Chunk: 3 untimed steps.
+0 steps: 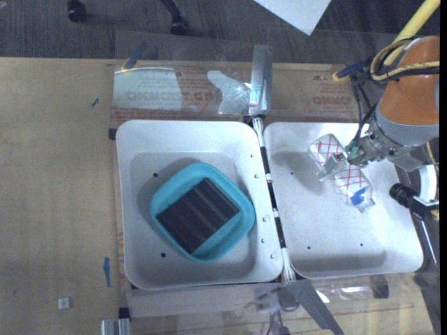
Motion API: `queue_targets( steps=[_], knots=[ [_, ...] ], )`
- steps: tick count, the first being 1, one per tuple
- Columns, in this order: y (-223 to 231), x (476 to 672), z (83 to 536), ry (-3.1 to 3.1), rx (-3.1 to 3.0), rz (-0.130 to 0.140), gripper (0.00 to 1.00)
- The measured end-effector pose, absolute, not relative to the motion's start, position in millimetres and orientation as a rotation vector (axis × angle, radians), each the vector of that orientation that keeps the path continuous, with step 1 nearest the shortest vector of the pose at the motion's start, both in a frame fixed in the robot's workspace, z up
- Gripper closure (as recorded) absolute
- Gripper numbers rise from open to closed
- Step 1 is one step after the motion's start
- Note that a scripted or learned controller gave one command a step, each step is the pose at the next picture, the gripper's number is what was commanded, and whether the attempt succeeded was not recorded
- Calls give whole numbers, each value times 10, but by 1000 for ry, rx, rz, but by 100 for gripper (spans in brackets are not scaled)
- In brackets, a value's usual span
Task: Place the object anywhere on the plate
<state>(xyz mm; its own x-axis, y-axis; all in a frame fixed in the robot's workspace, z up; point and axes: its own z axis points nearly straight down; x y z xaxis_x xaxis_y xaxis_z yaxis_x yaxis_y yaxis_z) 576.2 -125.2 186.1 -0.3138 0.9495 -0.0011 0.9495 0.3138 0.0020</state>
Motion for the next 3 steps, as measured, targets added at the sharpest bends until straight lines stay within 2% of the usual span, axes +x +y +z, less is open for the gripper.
queue_targets(
  steps=[1,2,3],
  knots=[
    [-1563,5544,1395,2489,1919,-1,100],
    [-2157,5151,1034,2651,1643,34,100],
    [-2245,5483,2433,2897,1199,0,100]
  ],
)
